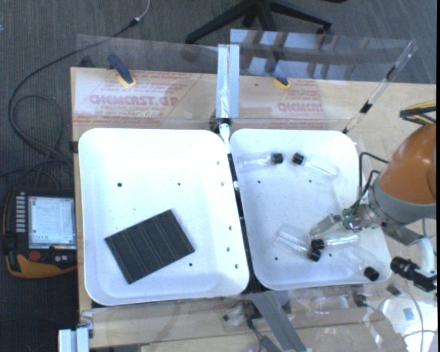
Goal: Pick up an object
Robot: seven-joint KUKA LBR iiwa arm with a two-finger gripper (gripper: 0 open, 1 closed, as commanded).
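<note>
A: Entry for this moment. Landmark is the divider, the ridge where the two white bins meet. Which step is it on?

B: I judge the approach, or the very start of a grasp. The gripper is down inside the right bin, well to the right of the divider and toward the bin's near edge. Nothing is lifted.

A: What is it going for?

B: Most likely the clear tubes with black caps. One tube lies nearer the divider than the gripper does, with its black cap at the end next the fingers. A second tube lies just beside the gripper, on the side away from the divider. Two more capped tubes rest at the far end of the same bin.

A: Jaws clamped on anything?

B: I cannot tell. The fingertips are small and dark against the caps, and no gap or pinch reads clearly. I see no tube plainly between them, so I log no hold.

A: Arm pose?

B: It reaches in from the side farthest from the divider, with the orange band above the grey wrist, and the tool slants down and toward the divider.

A: Next move?

B: My guess: centre the fingers across one tube, not between two, close, then rise straight. The tubes look slick and round, so a roll-out is the risk.

A: Left bin?

B: A dark ribbed slab lies left of the divider, untouched.
</note>
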